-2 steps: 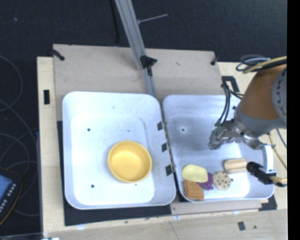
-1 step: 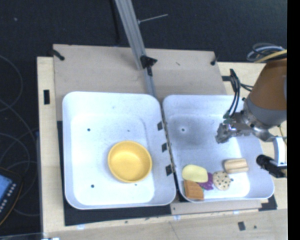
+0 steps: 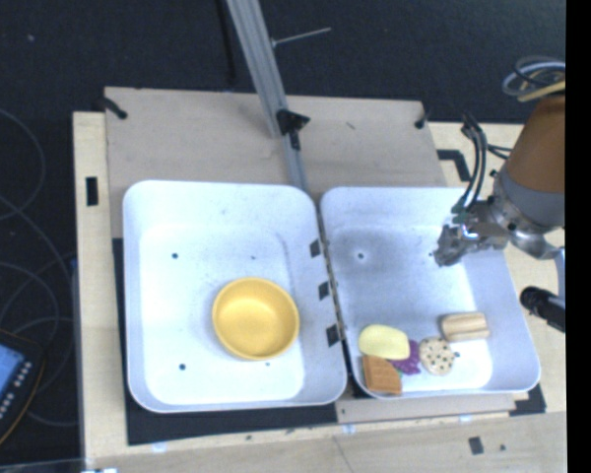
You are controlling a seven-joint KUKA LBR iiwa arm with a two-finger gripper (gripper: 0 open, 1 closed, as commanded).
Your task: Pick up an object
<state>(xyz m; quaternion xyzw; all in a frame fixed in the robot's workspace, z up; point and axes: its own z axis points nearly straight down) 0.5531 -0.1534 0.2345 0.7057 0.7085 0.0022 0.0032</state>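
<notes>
Near edge, right bin [image 3: 492,294]: brown wedge [image 3: 380,373], purple bit [image 3: 410,366], yellow lump [image 3: 384,341], spotted cookie [image 3: 436,356], tan block [image 3: 463,325]
Left bin [image 3: 158,264]: yellow bowl [image 3: 255,317]
Farther back: gripper [image 3: 451,246] above right bin, holding nothing; can't tell the fingers' state

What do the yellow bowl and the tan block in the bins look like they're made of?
Yellow bowl: probably plastic, with a smooth, evenly coloured, slightly glossy surface. Tan block: looks like bare wood, pale matte tan with a darker end, though painted plastic or foam can't be ruled out.
</notes>
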